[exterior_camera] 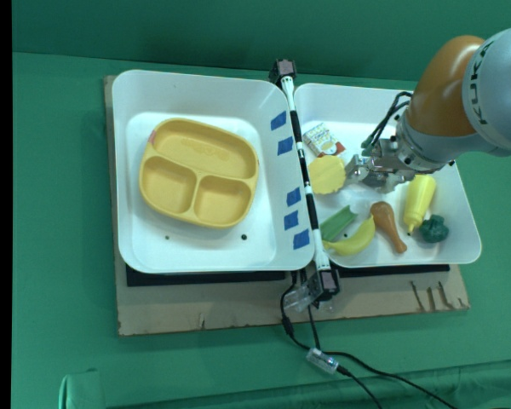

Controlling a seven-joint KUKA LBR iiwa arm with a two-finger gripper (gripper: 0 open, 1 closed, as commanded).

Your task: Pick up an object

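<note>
The arm reaches into the right bin (460,241) and its gripper (368,170) hangs low near the middle, just beside a round yellow piece (327,175) that lies close to the bin's left wall. From where I stand I cannot tell how the gripper is set, and nothing shows in its grasp, so I judge the pick not yet made. The other candidates lie toward the near edge: a banana (354,240), a green strip (338,221), a drumstick (389,225), a yellow bottle (419,199) and a broccoli piece (433,227). A small carton (321,138) sits nearer the far-left corner. The left bin (132,254) carries a yellow divided plate (198,172). Closing on something and lifting it is all left to do.
</note>
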